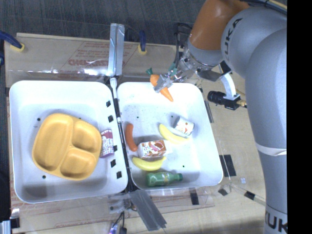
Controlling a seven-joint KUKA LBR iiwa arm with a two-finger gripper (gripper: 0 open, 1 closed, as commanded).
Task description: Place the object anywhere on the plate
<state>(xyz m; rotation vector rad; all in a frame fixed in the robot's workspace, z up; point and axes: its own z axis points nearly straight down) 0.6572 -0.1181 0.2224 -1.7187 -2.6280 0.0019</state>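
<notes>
1. Camera view: two white bins sit side by side on the bench, the left bin (19, 130) and the right bin (207, 145), meeting at a shared middle edge.
2. Arm (253, 57), grey with an orange band, reaches in from the right and ends over the far edge of the right bin.
3. Gripper (171, 77) is closed narrowly on the carrot (163, 87); the carrot's green top and upper orange part sit between the fingers, and its tip points down and to the right.
4. Carrot hangs at the far rim of the right bin, well apart from the plate.
5. Plate (67, 145), yellow with three compartments, lies in the left bin; a small packet (107, 143) lies just beside its right edge.
6. Right bin also holds a sausage (130, 136), a small carton (152, 149), two bananas (171, 134) (147, 164), a green bottle (163, 179) lying on its side, and a white cup (183, 126).
</notes>
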